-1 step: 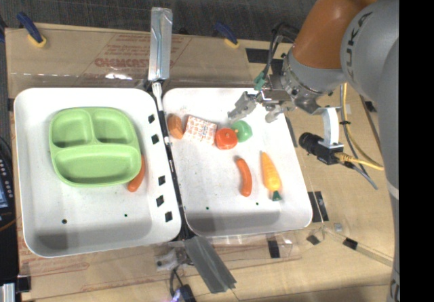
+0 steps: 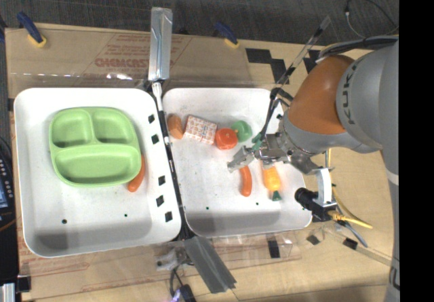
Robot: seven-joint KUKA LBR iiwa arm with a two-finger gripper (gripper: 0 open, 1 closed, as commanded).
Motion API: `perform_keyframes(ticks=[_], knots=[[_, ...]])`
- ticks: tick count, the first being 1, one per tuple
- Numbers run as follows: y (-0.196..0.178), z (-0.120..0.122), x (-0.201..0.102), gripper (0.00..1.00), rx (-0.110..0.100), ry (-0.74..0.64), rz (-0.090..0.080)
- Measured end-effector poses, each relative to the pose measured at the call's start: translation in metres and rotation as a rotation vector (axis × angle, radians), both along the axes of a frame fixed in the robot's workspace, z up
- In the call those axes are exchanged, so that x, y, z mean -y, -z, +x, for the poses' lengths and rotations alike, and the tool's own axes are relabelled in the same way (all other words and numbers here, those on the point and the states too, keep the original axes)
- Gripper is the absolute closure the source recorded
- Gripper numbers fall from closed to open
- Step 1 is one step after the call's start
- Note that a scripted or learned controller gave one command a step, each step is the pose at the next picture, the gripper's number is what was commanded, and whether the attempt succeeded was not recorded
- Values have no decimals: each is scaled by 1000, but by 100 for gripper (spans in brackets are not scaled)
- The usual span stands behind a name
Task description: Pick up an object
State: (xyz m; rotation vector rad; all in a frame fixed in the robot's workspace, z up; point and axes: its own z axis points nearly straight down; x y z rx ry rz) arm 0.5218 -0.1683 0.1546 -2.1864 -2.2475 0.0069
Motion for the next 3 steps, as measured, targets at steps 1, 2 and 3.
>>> perform_keyframes(ticks=[1, 2, 3], knots=[[62, 24, 34, 0, 9, -77, 5], [52, 24, 35, 100, 7, -81, 2], [-117, 46, -56, 100, 7, 228, -1]])
